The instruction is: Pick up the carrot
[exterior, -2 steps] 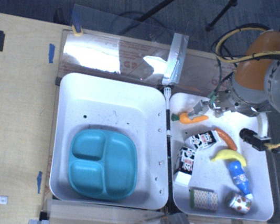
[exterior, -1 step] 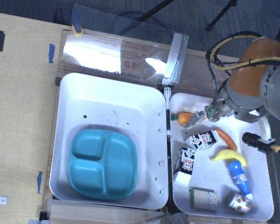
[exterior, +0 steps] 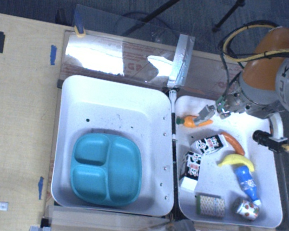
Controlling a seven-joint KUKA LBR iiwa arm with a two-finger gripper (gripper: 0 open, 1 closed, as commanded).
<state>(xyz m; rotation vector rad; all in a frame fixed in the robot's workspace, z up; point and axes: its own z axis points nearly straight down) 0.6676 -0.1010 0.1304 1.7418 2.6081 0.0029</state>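
Note:
The carrot [exterior: 191, 122] is a small orange piece with a green stub at its left end. It lies in the back left corner of the right bin [exterior: 275, 189], close to the divider between the bins. My gripper [exterior: 207, 113] reaches in from the right and hangs just above and right of the carrot, its tip overlapping the carrot's right end. The grey arm with its orange band [exterior: 269, 56] rises behind it at the upper right.
The right bin also holds an orange pepper-like piece [exterior: 233, 142], a yellow banana [exterior: 233, 160], a blue bottle [exterior: 246, 182], a small can [exterior: 248, 210], a grey block [exterior: 210, 205] and two black-and-white boxes [exterior: 208, 144]. The left bin [exterior: 82, 91] holds a teal divided plate [exterior: 107, 169].

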